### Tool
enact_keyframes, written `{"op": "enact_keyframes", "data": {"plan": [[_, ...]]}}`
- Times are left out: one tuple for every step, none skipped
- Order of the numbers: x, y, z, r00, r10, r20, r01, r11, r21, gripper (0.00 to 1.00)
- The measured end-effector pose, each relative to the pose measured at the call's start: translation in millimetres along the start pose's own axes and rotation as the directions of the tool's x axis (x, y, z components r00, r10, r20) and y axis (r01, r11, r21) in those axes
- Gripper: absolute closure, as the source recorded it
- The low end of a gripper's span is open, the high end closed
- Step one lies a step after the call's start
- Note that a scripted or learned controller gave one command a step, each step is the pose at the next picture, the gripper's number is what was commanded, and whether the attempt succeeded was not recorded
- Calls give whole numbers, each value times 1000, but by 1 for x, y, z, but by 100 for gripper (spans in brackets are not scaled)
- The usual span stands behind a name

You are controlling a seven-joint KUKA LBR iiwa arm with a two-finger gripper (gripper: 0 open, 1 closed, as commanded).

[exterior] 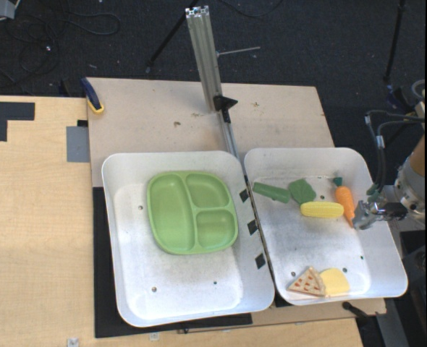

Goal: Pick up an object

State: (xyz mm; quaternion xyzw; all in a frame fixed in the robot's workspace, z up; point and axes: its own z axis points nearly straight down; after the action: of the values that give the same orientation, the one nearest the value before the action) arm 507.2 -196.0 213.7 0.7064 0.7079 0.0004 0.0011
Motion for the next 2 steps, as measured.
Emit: {"op": "enact_keyframes", "data": {"plan": [[46, 0, -10, 1000, -3, -3, 3, 1000, 4, 100], [91, -7, -4, 1000, -1, -3, 1, 1000, 7, 100]]}}
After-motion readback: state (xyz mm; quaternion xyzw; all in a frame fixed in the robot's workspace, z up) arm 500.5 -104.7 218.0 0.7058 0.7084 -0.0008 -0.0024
